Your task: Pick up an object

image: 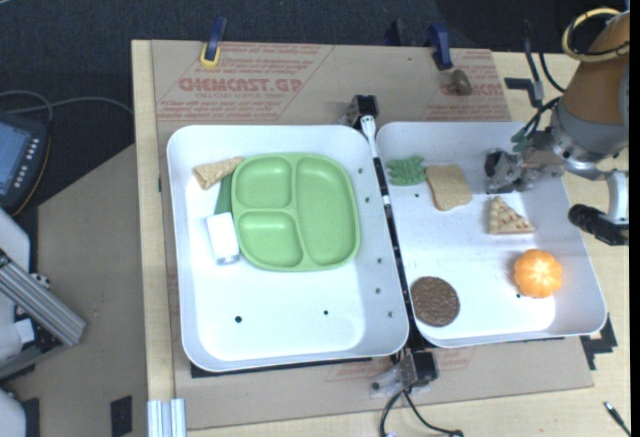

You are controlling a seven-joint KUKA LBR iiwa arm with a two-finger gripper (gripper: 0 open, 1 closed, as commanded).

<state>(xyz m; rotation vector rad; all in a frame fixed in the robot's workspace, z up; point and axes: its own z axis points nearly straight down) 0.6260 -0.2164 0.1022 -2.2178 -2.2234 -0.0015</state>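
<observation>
**Hand over right bin, nothing held, closest target is the triangular slice**

Hand (508, 170) sits low over the right bin (470, 330), upper right part. Can't tell if it is spread or closed, too small and dark. No object seen in it.

Candidates in right bin: triangular slice (508, 217) just below the hand, tan bread piece (449, 187) to its left, green leafy piece (405, 170) further left near the bin edge, orange (538, 274) lower right, brown round patty (435, 300) at the bottom left. All lie apart from each other.

Left bin (200, 325) has a green divided plate (297, 210), a tan wedge (217, 171) and a white block (222, 236) touching the plate's left side.

To do it well, likely: centre over the slice, come straight down, close across its narrow width. It's flat, so go right down to the bin floor or it may slip out. The orange looks an easier, bulkier grab if the slice fails.
</observation>
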